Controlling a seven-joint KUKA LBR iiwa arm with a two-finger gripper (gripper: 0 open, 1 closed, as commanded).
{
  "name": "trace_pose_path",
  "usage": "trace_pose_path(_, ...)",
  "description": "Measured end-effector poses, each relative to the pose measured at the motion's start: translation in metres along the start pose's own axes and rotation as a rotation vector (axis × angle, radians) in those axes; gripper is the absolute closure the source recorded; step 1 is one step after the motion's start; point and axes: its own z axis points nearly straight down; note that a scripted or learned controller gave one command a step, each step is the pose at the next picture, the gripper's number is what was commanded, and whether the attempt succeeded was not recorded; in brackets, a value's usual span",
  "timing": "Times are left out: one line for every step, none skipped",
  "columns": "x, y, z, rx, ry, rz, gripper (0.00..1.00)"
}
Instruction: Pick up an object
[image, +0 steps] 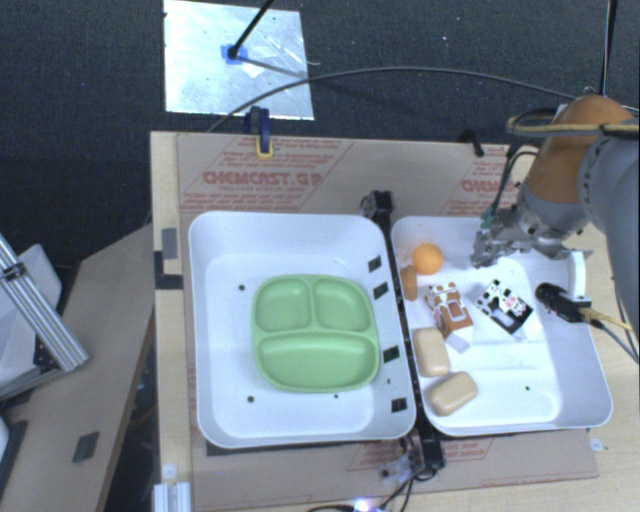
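Camera view: arm bent over right bin (580, 395), tool (487, 247) near orange ball (428, 258), grip state unclear.

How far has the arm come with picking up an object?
Done: the gripper has reached the right bin, near its far edge. In hand: nothing shows between its fingers. Left: the orange ball, the black-and-white block and the tan pieces lie in the bin; one must be grasped and lifted.
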Motion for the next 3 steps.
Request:
trace_pose_path(0.006,0.007,-0.047,-0.002,0.000,-0.001,1.00)
trace_pose_path(-0.004,0.006,-0.103,-0.003,-0.001,0.003,1.00)
trace_pose_path(-0.004,0.008,-0.159,-0.003,-0.001,-0.001,1.00)
